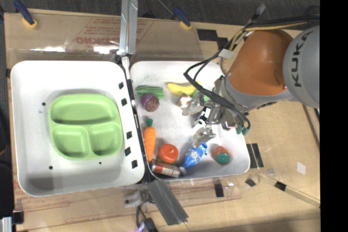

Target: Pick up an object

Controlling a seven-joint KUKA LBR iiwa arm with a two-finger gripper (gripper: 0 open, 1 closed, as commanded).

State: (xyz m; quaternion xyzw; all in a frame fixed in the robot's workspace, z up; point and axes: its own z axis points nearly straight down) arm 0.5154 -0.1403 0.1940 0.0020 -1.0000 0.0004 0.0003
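Note:
The right bin (228,165) holds several toy foods: a carrot (149,139), a red tomato (168,152), a purple onion-like piece (149,102), a green piece (149,89), a yellow banana (179,87), a small white and orange item (184,100), a blue and white wrapped item (194,156), a red and green strawberry (221,155) and a brown stick (166,170). My gripper (199,118) hangs over the middle of this bin, just above the blue item, with its fingers spread apart and nothing between them.
The left bin (22,117) carries a light green three-compartment tray (86,125). A metal divider bar (128,24) rises between the bins. Cables run from the arm's orange band (258,65) across the right bin's far corner.

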